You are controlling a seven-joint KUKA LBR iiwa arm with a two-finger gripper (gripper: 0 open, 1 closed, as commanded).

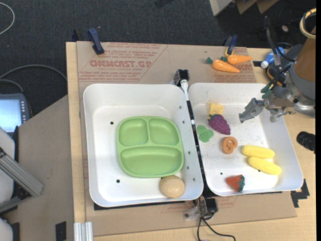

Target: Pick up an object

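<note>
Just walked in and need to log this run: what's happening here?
The arm's gripper hovers over the right bin, fingers open, holding nothing. Below it lie toy grapes, a cheese piece, a lettuce leaf, a pretzel, two corn cobs and a strawberry. The left bin holds a green plate and a bread roll.
</note>
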